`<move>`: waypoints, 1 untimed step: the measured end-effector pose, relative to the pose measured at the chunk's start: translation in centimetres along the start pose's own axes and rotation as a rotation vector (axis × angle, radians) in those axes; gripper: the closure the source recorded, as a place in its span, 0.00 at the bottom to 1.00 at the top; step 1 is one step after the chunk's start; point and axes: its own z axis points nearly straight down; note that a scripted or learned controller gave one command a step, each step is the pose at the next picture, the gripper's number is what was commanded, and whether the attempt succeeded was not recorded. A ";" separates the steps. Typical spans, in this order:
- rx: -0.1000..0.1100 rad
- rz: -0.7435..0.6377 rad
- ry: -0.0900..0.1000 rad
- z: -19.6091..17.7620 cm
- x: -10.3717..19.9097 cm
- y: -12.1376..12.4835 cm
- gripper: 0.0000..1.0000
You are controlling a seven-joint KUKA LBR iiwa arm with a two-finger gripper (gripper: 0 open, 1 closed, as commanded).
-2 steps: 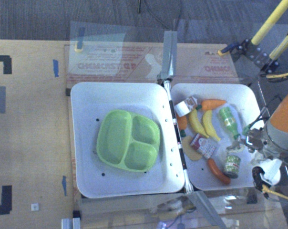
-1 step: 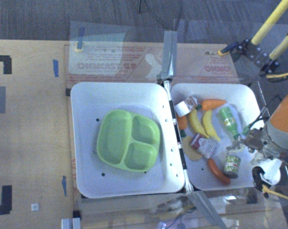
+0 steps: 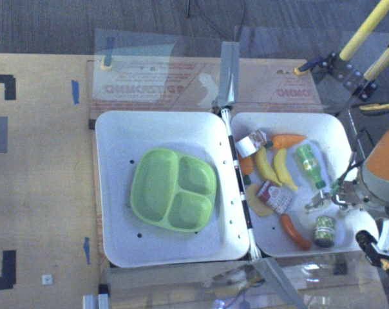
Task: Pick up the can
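**Claw parked right above the can, nothing grabbed yet**

Only one camera, looking down at the counter [image 3: 40, 172] from above, so here's what I can make out.

The left bin [image 3: 111, 140] has a green divided plate [image 3: 174, 190] sitting in it. The right bin [image 3: 339, 134] is the messy one: two bananas [image 3: 275, 166], a carrot [image 3: 288, 139], a green bottle [image 3: 308, 163], a red packet [image 3: 275, 196], a sausage-looking thing [image 3: 295, 232] and a white cup [image 3: 246, 145] up by the divider.

The can [image 3: 324, 230] is in the near right corner of that bin, standing up, green label, with the sausage just beside it on the left.

The arm [image 3: 378, 172] comes in from the right, and the claw [image 3: 323, 201] sits just beyond the can. It's a blur of metal from this angle, so I honestly can't tell how wide it's spread. Nothing appears to be held in it.

If it were me: centre over the can's top, drop straight down, and keep the fingers off the sausage and the bin wall. Squeeze around the can's middle so it doesn't tip.
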 end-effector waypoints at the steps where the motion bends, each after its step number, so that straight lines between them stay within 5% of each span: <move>1: -0.002 0.000 0.000 0.0 0.0 0.1 0.00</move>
